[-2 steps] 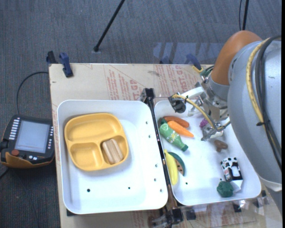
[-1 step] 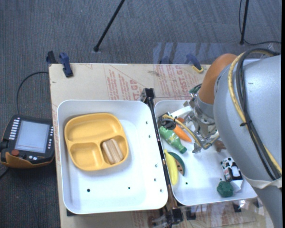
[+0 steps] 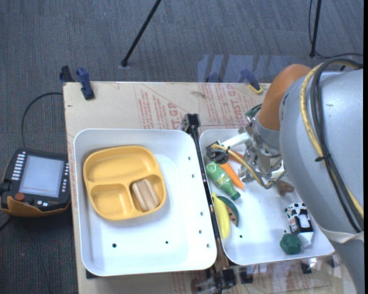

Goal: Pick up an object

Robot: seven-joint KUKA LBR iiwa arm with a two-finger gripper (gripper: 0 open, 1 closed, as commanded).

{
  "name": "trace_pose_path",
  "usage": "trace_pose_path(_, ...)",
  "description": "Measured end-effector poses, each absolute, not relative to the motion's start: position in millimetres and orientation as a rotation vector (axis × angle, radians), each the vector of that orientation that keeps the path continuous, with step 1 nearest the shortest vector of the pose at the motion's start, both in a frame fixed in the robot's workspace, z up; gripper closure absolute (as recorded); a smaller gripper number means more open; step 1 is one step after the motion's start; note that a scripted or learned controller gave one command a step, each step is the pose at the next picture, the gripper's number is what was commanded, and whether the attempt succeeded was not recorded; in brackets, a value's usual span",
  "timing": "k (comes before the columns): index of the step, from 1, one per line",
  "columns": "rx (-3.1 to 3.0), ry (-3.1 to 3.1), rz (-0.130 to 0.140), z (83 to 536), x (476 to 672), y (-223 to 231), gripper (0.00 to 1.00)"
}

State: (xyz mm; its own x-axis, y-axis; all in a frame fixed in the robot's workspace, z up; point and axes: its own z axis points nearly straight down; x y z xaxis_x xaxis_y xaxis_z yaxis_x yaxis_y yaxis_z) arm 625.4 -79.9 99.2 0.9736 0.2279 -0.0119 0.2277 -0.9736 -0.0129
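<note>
Carrot point(image 3: 233, 172) in right bin point(image 3: 267, 250), lying diagonally, long axis up-left to down-right, just left of end effector point(image 3: 262, 164); finger state can't be told. Green bottle point(image 3: 221, 179) and banana point(image 3: 222, 216) alongside. Left bin point(image 3: 141, 253) holds yellow tray point(image 3: 119, 158) with a sausage point(image 3: 145, 194).

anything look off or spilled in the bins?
Nothing stands out. The yellow tray lies flat in the left bin, with a bread roll in one compartment. The green bottle, carrot and banana lie loosely in the right bin, inside its walls.
</note>
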Motion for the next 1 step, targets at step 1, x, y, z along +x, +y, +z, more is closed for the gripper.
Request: trace_pose_path(1,-3.116,-0.321,-0.011,191.7,629.8,1.3,1.0)
